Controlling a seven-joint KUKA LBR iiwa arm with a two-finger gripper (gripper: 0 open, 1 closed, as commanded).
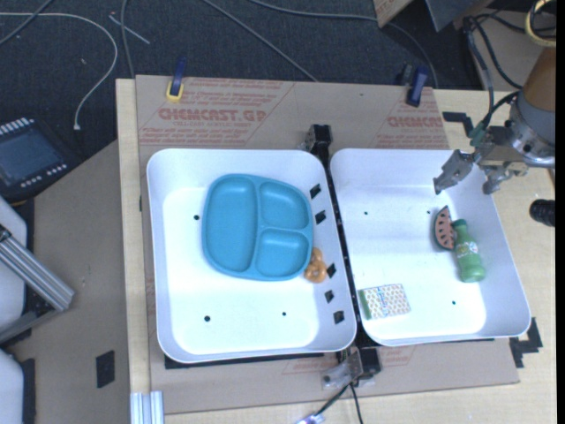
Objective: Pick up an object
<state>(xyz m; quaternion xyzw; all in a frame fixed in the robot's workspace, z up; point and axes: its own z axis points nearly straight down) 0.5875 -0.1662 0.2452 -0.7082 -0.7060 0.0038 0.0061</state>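
Observation:
My gripper (470, 177) hangs over the upper right part of the right bin (388, 184), its two fingers spread open with nothing between them. Below it, a brown and red watermelon-slice toy (441, 228) lies next to a green bottle (468, 254) near the bin's right side. A small patterned packet (385, 301) rests near the bin's front edge. In the left bin (177, 237) sits a blue divided plate (256, 226), with a small orange-brown piece (315, 267) by its lower right corner.
The two bins meet along a black-clipped divider (328, 228). Cardboard (265, 104) lies under them. Cables trail across the dark floor at the top left, and a box stands at the top right.

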